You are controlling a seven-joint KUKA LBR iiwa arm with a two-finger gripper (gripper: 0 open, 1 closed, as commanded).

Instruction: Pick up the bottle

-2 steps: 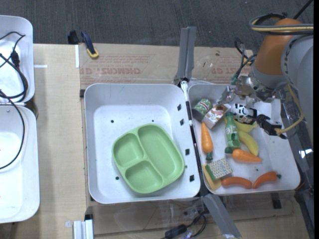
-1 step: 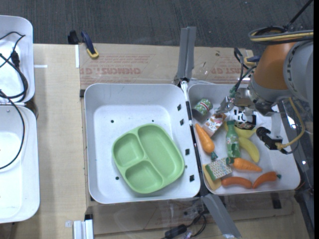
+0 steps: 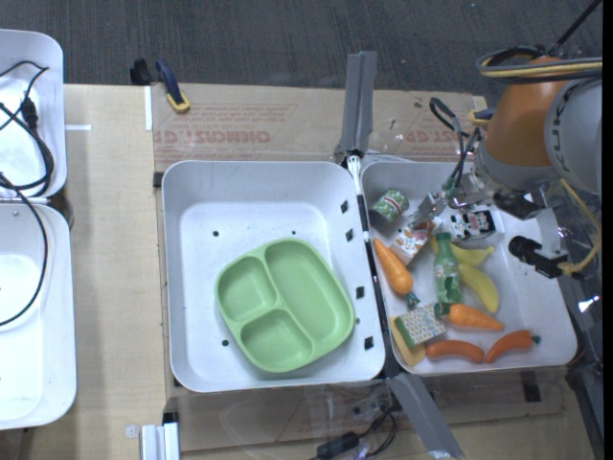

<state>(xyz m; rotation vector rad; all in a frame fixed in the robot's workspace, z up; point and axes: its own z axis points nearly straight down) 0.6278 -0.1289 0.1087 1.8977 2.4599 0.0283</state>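
Just below the gripper [image 3: 458, 202]: green bottle [image 3: 444, 268], lying in right bin [image 3: 551, 353] among toy food, not yet lifted. Gripper state: cannot tell; grasp outstanding.

The grey arm [image 3: 565, 127] is reaching in from three o'clock, orange band uppermost, its gripper [image 3: 458, 209] pointing down toward seven o'clock.
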